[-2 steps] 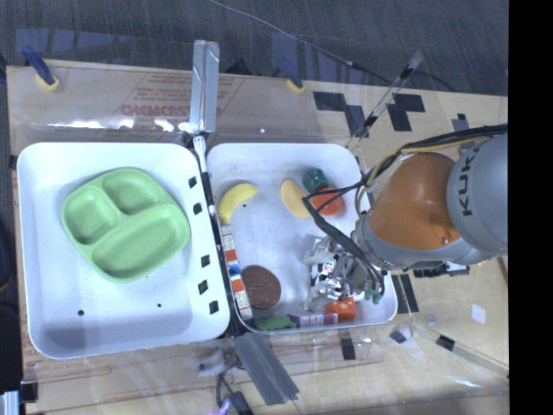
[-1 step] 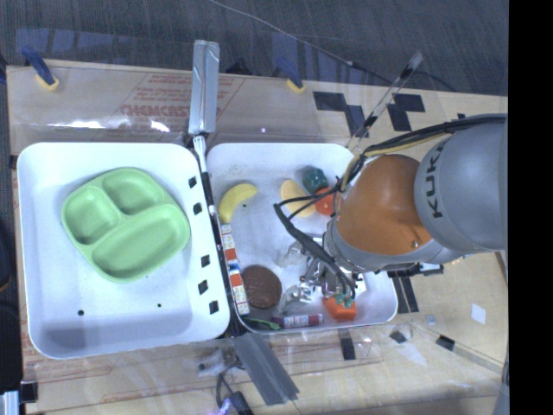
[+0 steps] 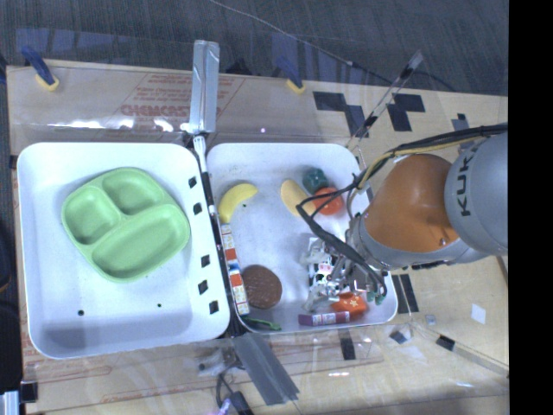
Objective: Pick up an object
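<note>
We're still pre-pick: the gripper (image 3: pixel 333 285) is down in the right bin's (image 3: pixel 259 158) near right corner over an orange item (image 3: pixel 351 302), can't tell its grip, nothing visibly lifted yet.

I see a wooden counter (image 3: pixel 78 386). Two white bins rest on it: left bin (image 3: pixel 34 232), right bin (image 3: pixel 268 150), touching.

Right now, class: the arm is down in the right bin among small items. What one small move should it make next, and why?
Probably a short lift straight up: the gripper sits low over the orange piece and purple stick, and rising would show whether anything came along.
</note>
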`<state>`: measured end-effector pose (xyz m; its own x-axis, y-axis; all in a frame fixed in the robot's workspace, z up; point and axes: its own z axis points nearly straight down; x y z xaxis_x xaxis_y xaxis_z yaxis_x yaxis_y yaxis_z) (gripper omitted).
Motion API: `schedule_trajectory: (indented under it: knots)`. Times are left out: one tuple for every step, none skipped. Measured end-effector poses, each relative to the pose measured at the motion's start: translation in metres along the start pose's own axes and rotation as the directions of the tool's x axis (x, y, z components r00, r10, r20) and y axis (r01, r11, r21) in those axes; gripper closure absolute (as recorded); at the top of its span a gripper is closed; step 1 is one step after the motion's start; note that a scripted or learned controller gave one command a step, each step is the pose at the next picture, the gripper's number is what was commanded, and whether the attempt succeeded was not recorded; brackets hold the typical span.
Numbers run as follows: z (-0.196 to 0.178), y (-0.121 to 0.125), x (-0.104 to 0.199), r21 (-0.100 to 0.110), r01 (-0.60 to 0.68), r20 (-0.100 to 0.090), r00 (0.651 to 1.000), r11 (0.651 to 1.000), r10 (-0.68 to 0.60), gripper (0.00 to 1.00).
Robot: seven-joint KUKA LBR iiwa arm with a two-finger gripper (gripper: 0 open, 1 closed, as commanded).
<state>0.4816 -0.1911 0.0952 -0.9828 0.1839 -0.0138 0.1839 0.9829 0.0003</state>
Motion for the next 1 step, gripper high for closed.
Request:
schedule_trajectory:
  knots:
    - [0.0021,0.0499,0.0112,0.0,-0.143,-0.008,0.99,0.99,0.143,0.0]
